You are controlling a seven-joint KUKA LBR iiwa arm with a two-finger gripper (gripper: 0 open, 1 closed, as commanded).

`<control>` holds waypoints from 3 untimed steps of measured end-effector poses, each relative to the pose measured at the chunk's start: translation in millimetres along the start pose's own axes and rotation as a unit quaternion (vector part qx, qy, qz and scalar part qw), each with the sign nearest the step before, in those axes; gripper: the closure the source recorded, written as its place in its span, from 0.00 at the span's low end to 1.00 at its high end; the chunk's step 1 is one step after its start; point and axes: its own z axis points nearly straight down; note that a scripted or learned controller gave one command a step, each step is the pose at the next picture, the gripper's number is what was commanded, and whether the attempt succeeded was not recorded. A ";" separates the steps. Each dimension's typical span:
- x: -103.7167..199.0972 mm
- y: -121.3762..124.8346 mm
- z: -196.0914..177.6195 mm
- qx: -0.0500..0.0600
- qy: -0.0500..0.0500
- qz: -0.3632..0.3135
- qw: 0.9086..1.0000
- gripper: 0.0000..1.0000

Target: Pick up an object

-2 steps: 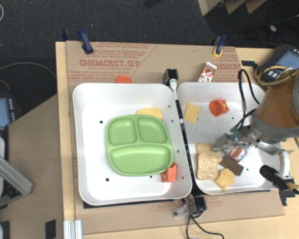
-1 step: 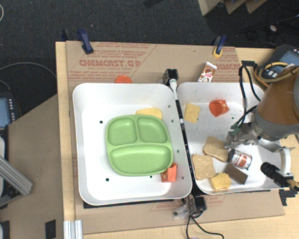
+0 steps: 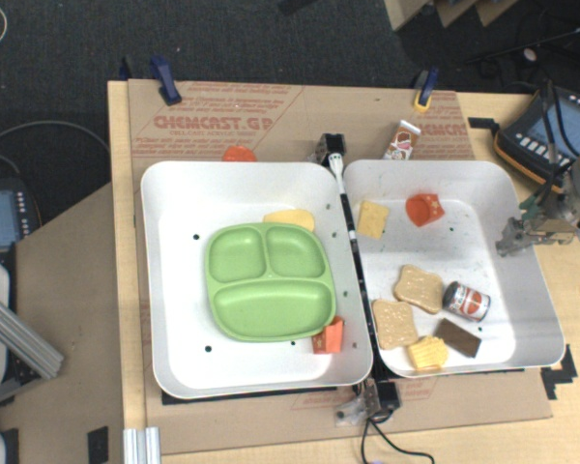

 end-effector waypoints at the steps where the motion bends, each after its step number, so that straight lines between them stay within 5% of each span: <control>1: 4.4 -1.8 6.3 0.005 0.004 -0.002 1.000 0.00; 2: 111.6 -12.5 86.5 0.010 0.007 -0.006 1.000 0.00; 3: 73.2 -2.1 105.0 0.005 0.005 -0.001 1.000 0.00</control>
